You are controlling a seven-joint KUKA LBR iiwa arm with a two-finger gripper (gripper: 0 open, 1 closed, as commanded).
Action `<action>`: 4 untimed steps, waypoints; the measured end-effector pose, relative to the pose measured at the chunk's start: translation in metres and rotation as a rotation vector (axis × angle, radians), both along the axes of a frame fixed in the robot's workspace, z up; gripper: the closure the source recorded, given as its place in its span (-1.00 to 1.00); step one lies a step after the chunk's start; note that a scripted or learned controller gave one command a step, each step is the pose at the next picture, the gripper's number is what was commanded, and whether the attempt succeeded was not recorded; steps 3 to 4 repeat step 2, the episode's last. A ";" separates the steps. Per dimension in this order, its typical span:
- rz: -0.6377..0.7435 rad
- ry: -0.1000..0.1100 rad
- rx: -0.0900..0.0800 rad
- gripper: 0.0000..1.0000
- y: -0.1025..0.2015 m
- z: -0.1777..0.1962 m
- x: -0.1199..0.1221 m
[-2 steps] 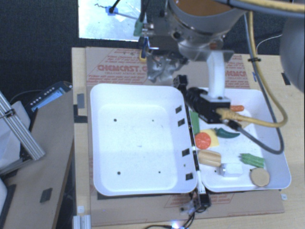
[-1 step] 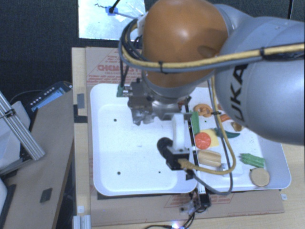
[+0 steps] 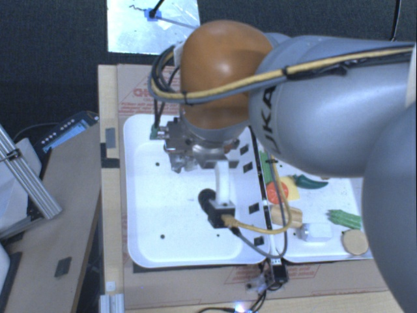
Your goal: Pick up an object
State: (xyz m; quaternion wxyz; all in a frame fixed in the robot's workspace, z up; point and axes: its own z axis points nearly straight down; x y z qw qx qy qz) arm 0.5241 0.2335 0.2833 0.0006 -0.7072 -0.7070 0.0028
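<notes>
Right bin (image 3: 329,197), near to far: tan disc (image 3: 355,241); green pod (image 3: 344,218), long axis left-right; green chili (image 3: 311,182), tip pointing right. Gripper (image 3: 189,150) is over left bin (image 3: 156,201); open/closed state cannot be determined. Printed cardboard (image 3: 137,90) lies beyond.

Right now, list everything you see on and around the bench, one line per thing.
left bin: one, white, under the hand
right bin: one, white, beside the left bin
round thing: one, red, right bin near the shared edge
flat piece: one, yellow, touching the red one
curved thing: one, dark green, right bin
ridged thing: one, light green, right bin
disc: one, tan, right bin front
block: one, white, beside the disc
cardboard: one, brown, under the bins
foil sheet: one, silver, behind the bench
arm: one, grey with orange band
hand: one, metal, above the left bin
</notes>
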 end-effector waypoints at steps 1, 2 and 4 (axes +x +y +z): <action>-0.003 -0.010 0.004 1.00 -0.040 0.047 0.013; 0.000 -0.004 0.002 1.00 -0.040 -0.010 0.053; 0.000 -0.004 0.002 1.00 -0.040 -0.010 0.053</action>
